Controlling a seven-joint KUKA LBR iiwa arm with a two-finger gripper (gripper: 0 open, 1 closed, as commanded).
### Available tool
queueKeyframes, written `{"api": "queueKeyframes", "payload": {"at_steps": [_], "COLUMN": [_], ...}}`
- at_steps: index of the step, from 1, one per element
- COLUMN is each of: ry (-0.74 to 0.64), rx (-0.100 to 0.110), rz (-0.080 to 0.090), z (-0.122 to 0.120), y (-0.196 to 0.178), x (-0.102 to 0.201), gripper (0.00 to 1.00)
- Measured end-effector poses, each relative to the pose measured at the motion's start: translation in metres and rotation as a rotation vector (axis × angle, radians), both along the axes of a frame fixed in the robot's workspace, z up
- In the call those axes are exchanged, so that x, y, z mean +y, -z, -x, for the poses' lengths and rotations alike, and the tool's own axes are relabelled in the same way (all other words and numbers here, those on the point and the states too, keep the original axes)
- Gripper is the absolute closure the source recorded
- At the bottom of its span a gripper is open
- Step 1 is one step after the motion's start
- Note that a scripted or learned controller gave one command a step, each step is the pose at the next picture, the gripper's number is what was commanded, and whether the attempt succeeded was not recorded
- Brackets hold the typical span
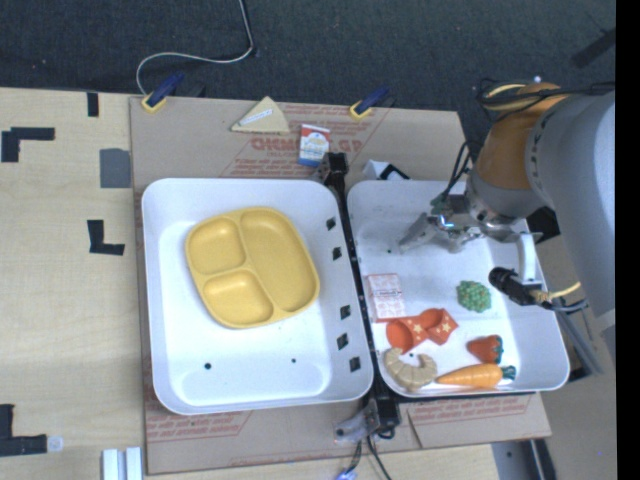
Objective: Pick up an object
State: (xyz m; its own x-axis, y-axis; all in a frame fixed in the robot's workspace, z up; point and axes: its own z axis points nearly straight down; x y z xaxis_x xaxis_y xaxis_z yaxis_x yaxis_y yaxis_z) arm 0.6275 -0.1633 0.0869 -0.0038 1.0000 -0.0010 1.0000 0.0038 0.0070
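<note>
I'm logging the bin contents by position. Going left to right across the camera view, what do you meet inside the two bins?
Yellow divided plate → small printed card → green broccoli piece → red strawberry-like piece. The items along the near edge overlap in order, so I left them out.

Arm (560,168) cut off by right edge. Gripper (440,230) small, blurred; finger state unclear. Print on small white card (386,296) too small to read. Red-white carton (314,145) label illegible. Beige toy (410,368) beside carrot (470,375): unidentifiable.
</note>
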Motion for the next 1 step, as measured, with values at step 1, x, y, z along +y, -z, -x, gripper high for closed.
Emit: {"api": "queueKeyframes", "payload": {"at_steps": [1], "ry": [0.004], "rx": [0.008], "rz": [0.001], "z": [0.0497], "y": [-0.0400], "x": [-0.0411], "gripper": [0.00]}}
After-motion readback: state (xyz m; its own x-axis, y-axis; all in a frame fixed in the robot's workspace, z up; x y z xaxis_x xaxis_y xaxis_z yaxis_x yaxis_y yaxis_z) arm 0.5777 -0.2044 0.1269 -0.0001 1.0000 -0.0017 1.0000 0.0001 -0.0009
